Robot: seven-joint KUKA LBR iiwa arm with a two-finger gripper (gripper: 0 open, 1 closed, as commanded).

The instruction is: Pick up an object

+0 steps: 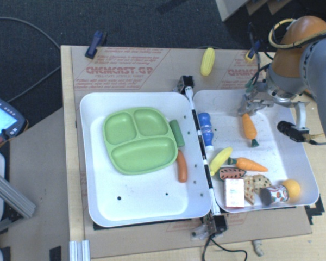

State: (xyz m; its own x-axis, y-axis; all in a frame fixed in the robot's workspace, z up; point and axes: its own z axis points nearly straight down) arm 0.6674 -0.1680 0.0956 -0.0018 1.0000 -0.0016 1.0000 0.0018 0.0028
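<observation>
Divided plate (141, 141) in the left bin (98, 189); bottle (205, 128) and carrots (250, 128) in the right bin (304, 170).

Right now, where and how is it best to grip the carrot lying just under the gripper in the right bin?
Probably grip the carrot across its thick orange body, near the middle, coming straight down from above. It lies flat and apart from the other toys, long axis running up-down in the view, so the fingers of the gripper should close from its left and right sides.
</observation>
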